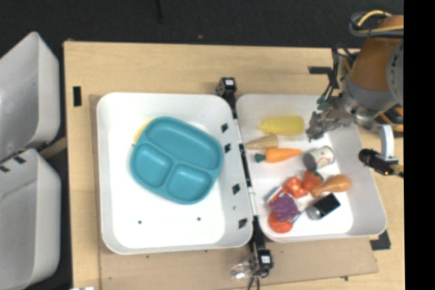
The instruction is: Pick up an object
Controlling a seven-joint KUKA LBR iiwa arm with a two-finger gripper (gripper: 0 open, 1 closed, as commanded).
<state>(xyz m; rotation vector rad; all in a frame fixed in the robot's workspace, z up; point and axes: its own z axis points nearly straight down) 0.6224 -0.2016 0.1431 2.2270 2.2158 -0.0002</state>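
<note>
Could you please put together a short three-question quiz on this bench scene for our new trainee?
1. True or false: the blue divided plate lies in the same bin as the carrot.
2. Which item lies nearest the gripper? A) the yellow corn cob B) the purple grapes C) the black block
3. Fill in: the arm reaches in over the ____ bin of the camera view.

Key: 1. False: the plate is in the left bin, the carrot in the right one. 2. A. 3. right.
</note>
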